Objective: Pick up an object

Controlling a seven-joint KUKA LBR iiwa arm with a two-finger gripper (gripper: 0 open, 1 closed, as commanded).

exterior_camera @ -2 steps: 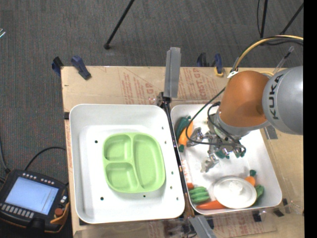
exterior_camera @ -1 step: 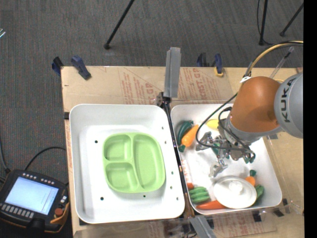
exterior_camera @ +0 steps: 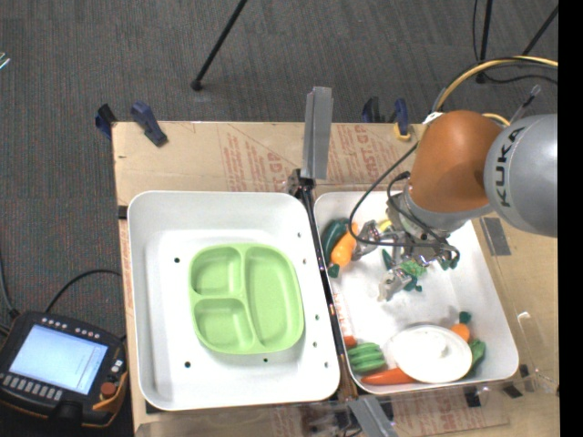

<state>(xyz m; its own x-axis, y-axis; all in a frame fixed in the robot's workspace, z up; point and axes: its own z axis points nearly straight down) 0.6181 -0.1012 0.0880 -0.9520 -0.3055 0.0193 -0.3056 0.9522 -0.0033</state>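
Toys are lying in the right white bin [exterior_camera: 487, 289], and they look like pretend food. An orange carrot [exterior_camera: 342, 249] is leaning by the bin's left wall, with a dark green piece [exterior_camera: 332, 232] just behind it. A small green toy [exterior_camera: 408, 274] is sitting near the middle of that bin, right under the tool [exterior_camera: 401, 267]. It is too small and tangled with the metal parts to tell what it is.

At the front of the bin a round white plate [exterior_camera: 430, 353] is lying flat. A green bumpy piece [exterior_camera: 366, 357] and a long orange piece [exterior_camera: 390, 377] are lying just beside it on its left. Another orange and green piece [exterior_camera: 466, 333] is peeking out on its right side.

The grey arm [exterior_camera: 524, 176] with its orange band [exterior_camera: 455, 160] is reaching in from the right and hanging over the right bin. The tool is pointing down close to the small green toy. I cannot tell if the tool is open or closed, or if it is gripping anything.

The left white bin [exterior_camera: 150, 308] is holding a light green tray [exterior_camera: 246, 299] with three parts. Both bins are sitting side by side on the brown tabletop [exterior_camera: 219, 157]. A small screen box [exterior_camera: 59, 364] is lying on the floor at the bottom left.
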